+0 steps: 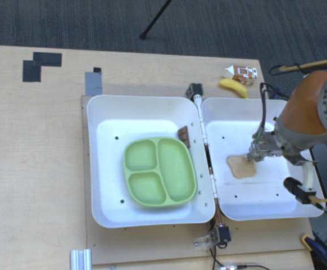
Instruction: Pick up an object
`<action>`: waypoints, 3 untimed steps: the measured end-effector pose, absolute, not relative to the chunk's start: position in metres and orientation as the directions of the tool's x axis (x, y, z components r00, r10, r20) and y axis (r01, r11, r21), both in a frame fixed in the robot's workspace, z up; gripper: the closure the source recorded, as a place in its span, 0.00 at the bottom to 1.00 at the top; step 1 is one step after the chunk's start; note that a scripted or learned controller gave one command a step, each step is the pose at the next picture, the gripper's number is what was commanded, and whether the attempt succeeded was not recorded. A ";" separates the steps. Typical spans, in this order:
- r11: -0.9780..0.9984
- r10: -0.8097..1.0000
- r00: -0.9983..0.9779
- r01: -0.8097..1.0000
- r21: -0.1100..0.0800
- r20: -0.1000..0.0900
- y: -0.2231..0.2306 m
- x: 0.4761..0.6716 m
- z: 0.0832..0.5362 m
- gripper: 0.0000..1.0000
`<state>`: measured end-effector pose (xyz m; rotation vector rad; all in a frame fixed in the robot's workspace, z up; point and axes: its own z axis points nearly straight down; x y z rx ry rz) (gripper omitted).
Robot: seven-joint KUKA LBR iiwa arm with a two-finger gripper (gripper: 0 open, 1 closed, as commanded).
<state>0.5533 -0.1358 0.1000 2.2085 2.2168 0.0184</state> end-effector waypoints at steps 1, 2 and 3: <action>0.003 1.000 -0.003 1.000 0.016 0.000 -0.136 0.553 0.099 0.00; 0.001 1.000 -0.001 1.000 0.014 -0.002 -0.118 0.491 0.088 0.00; 0.004 1.000 -0.003 1.000 0.021 -0.002 -0.117 0.494 0.101 1.00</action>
